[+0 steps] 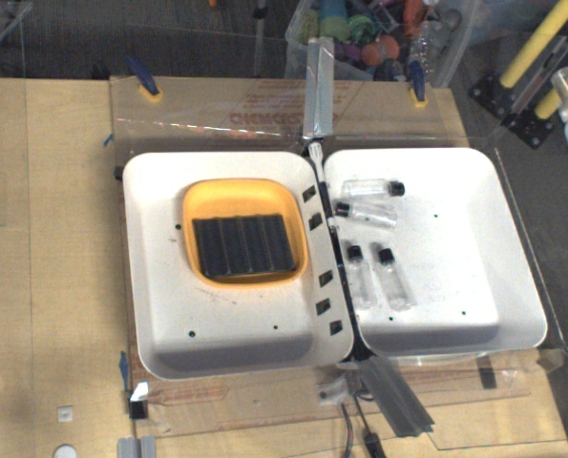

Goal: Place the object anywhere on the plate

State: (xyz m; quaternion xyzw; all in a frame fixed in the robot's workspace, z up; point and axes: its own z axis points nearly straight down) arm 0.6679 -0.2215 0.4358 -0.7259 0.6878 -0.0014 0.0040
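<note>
An orange plate [199, 201] sits in the left white bin [159, 313], and a dark ribbed rectangular block [242, 245] lies flat on it. In the right white bin [465, 246] lie several clear plastic vials with black caps: one [371, 189] near the back left, another [365, 214] just in front of it, and two [394, 277] side by side nearer the front.
A slanted divider [324, 256] with black tabs separates the two bins. A clear tub of coloured toys [379, 12] stands behind the bench. Yellow and black equipment [536, 55] sits at the back right. Blue clamps [146, 82] hold the backing sheet.
</note>
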